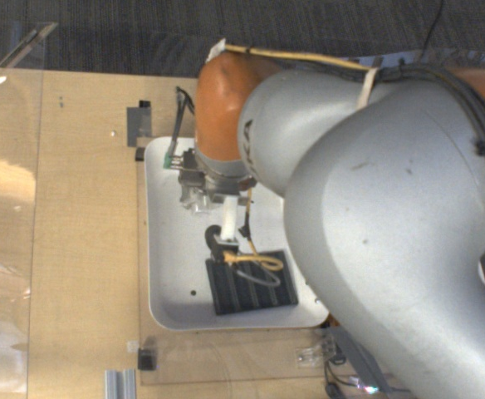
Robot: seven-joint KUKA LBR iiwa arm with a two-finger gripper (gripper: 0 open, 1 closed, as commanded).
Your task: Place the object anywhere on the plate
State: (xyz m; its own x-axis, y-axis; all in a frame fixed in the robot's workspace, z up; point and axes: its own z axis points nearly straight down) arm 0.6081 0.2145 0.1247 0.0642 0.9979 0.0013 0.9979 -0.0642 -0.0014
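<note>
The end effector (197, 191) hangs over the upper part of the white bin (164, 306), left of centre. I cannot tell whether it is open or closed. A small dark speck (193, 292) lies on the bin floor lower in the frame, apart from it.

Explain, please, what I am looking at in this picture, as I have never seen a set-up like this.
This is one picture from a single camera fixed above a pale wooden bench, looking down at a slant. The big grey shape is a robot arm reaching in from the right. The orange band sits just above its wrist. Below the band is its grasping tool, hanging over a shallow white bin that rests on the bench. The arm hides much of the bin, and from this angle I cannot tell whether the tool holds anything.
</note>
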